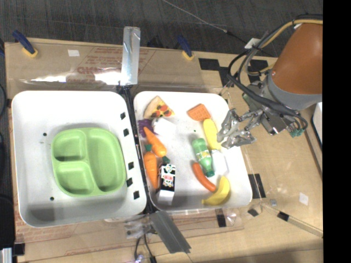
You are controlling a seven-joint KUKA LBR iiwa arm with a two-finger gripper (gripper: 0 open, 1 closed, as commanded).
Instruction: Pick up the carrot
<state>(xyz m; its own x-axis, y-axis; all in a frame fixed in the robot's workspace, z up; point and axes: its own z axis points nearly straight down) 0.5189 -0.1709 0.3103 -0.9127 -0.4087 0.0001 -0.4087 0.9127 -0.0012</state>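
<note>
1. We see the left bin (pixel 22 147) holding a green divided plate (pixel 88 161).
2. Our gripper (pixel 230 133) hangs with fingers apart, holding nothing, over the right bin (pixel 181 199) at its right rim.
3. The carrot (pixel 150 169) lies along that bin's left wall.

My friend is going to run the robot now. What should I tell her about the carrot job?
End effector: at the right rim of the right bin, with nothing between its fingers.
Carrots: three orange ones are in the right bin. One and another lie by its left wall. A third lies nearer the right side, between the green bottle and the banana.
Other things: the green divided plate sits in the left bin.
Done: no carrot is lifted yet.
Left: reach down to a carrot, grip it and lift. The third one looks closest to the arm.
</note>
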